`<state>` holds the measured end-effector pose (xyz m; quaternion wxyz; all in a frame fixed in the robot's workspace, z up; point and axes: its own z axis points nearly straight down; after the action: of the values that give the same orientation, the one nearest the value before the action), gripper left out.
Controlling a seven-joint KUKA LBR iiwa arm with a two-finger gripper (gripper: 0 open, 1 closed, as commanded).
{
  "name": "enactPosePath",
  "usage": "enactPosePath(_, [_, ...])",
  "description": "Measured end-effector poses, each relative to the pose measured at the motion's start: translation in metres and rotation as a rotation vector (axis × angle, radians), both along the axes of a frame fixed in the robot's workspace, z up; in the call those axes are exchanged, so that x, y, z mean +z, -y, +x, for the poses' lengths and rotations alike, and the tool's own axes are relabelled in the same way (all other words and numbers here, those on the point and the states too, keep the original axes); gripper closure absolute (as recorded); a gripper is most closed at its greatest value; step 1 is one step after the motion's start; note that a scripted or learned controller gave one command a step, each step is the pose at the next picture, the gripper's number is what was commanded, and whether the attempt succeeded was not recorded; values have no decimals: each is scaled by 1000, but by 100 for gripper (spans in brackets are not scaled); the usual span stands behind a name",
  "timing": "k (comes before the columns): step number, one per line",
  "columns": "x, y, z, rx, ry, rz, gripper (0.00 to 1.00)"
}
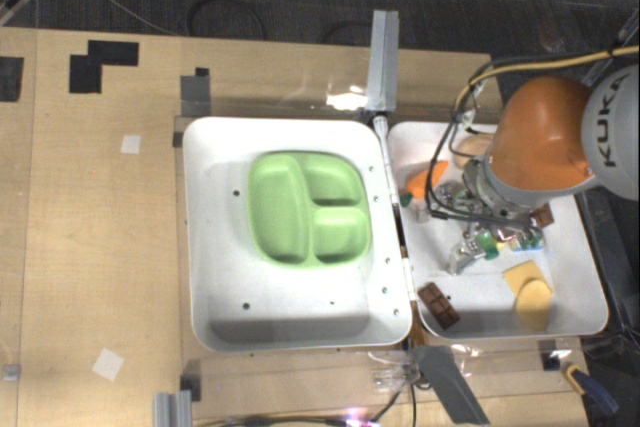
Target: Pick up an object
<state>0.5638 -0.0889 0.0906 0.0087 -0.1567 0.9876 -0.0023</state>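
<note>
Standing by the bench, I take the right bin (pixel 590 310) as my landmark. Nearest me, in its front-left corner, lies a small brown block (pixel 438 305), and toward its front-right sits a yellow piece (pixel 530 293). Deeper in, over the bin's middle, the gripper (pixel 478 247) hangs low among a tangle of cables, close to a small green-and-white item (pixel 487 243); whether it is released or clenched on anything I cannot tell from here. Beyond that, near the bin's back-left, rests an orange piece (pixel 422 182). To the bin's left, the other bin holds a green divided tray (pixel 307 207). By my judgement nothing is lifted yet: the descent looks done, while the grasp and the raise remain.
</note>
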Motion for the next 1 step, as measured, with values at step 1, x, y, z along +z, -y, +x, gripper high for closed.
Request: enactPosePath(1, [1,12,-61,-40,2,1,0])
